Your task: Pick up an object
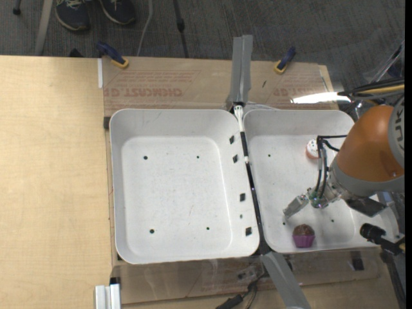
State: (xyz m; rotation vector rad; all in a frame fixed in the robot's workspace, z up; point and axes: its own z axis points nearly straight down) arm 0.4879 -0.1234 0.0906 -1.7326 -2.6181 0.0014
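A small purple object (304,235), shaped like a cupcake with a dark top, sits at the near edge of the right bin (277,172), close to its near wall. Just beyond it and slightly left, the gripper (297,206) hangs low over the bin floor, apart from the purple object. Whether its fingers are spread or pressed together cannot be told; nothing shows between them. The arm (370,153), with its orange band, reaches in from the right. Farther back in the same bin lies a small round white and pink object (312,147). The left bin (119,172) sits beside it.
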